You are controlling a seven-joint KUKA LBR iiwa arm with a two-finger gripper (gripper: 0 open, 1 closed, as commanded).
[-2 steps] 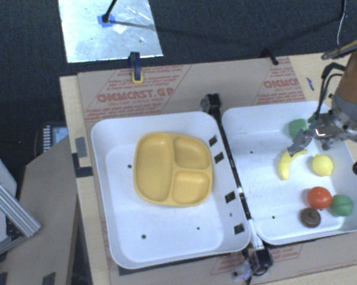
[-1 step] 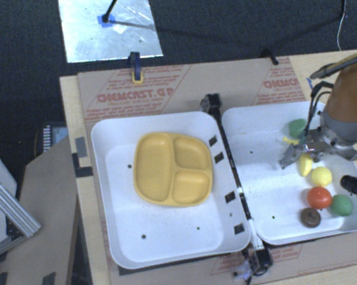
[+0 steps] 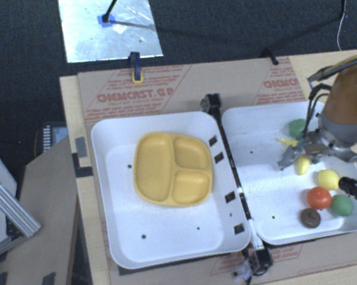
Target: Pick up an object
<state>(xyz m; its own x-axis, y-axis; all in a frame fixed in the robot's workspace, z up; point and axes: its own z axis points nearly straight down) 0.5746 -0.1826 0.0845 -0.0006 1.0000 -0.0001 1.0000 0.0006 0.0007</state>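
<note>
Dark carpet surrounds the tabletop (image 3: 177,80). The left bin (image 3: 123,243) holds a yellow tray (image 3: 172,169). In the right bin (image 3: 262,186), the claw (image 3: 293,158) hangs beside a small yellow object (image 3: 303,166); its grip state is unclear.

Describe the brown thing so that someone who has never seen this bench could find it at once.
Go to the right bin, the one without the yellow tray. Near its front edge lies a cluster of small round things; the brown disc is the one nearest the front. It is dark and flattish, while its neighbours are red, yellow and green.
</note>
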